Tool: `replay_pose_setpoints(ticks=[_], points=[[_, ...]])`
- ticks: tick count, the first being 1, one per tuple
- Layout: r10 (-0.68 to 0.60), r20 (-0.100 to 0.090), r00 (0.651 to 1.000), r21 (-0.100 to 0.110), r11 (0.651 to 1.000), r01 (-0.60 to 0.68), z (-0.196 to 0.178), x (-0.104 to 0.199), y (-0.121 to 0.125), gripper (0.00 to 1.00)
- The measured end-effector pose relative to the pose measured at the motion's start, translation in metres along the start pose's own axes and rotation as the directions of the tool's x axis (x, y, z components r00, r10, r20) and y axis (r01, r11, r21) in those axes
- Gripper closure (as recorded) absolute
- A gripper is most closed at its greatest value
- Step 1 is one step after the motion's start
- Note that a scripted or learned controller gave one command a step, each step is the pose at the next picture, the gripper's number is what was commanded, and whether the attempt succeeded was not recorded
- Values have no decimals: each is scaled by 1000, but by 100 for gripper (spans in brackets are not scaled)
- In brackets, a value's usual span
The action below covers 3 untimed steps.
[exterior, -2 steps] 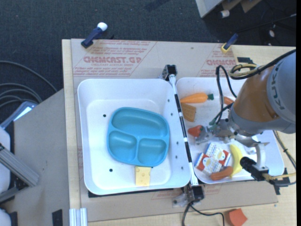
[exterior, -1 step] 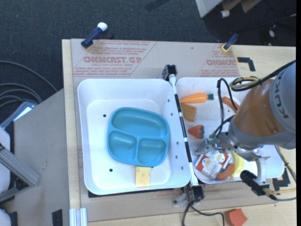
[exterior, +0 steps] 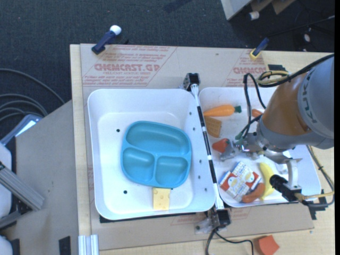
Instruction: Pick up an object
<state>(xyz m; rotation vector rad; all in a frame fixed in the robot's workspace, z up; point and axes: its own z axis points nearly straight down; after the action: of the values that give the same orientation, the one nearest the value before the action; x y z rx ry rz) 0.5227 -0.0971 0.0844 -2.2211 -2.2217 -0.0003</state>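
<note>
The right bin (exterior: 225, 95) holds an orange carrot (exterior: 219, 110), a tan wedge (exterior: 213, 126), a small red piece (exterior: 220, 144), a red-and-white packet (exterior: 240, 178), a yellow banana (exterior: 265, 174) and a reddish sausage (exterior: 254, 193). My gripper (exterior: 229, 152) hangs low over the middle of this bin, right beside the red piece and just above the packet. The grey arm with its orange band (exterior: 284, 113) covers the bin's right half. Nothing is plainly held.
The left bin (exterior: 101, 142) carries a blue divided plate (exterior: 156, 154) and a yellow cheese slice (exterior: 161, 198) at its front. A black divider clamp (exterior: 201, 121) runs between the bins. Cables (exterior: 252, 89) loop off the arm. An orange block (exterior: 267, 244) lies off the bench's front.
</note>
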Motion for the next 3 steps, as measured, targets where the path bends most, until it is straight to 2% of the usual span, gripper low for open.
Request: replay_pose_setpoints(ticks=[1, 2, 3], points=[[-1, 0, 1000, 0, 1000, 1, 0, 3, 55, 0], [-1, 1, 1000, 0, 1000, 1, -10, 3, 55, 100], [-1, 1, 1000, 1, 1000, 1, -10, 3, 55, 0]])
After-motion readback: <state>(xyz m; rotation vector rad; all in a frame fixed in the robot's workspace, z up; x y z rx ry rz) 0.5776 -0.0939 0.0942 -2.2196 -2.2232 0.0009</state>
